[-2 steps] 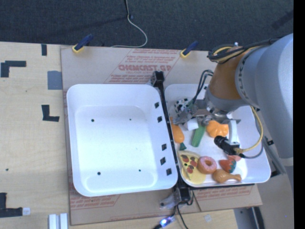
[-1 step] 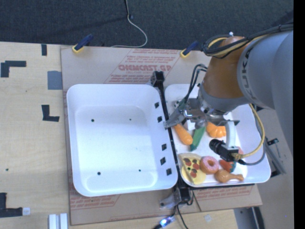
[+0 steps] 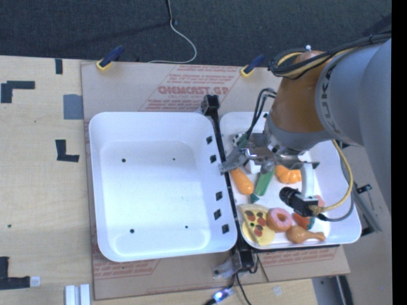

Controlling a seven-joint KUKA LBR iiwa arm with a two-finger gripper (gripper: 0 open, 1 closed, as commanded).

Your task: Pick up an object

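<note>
My gripper (image 3: 249, 159) hangs over the right bin (image 3: 340, 234), near the divider (image 3: 219, 164). The left bin (image 3: 152, 183) lies across that divider. Just below me lie a carrot (image 3: 242, 181) and a marker (image 3: 263, 183). Nearer the camera sit pizza (image 3: 255, 223), a donut (image 3: 278, 219) and a drumstick (image 3: 304, 235).

Bench (image 3: 38, 170): pale wood with black marks.
Cardboard sheet (image 3: 184, 88): flat on the bench (red print), clamped at its far edge.
White bins (image 3: 102, 189): side by side on the cardboard, touching.
</note>
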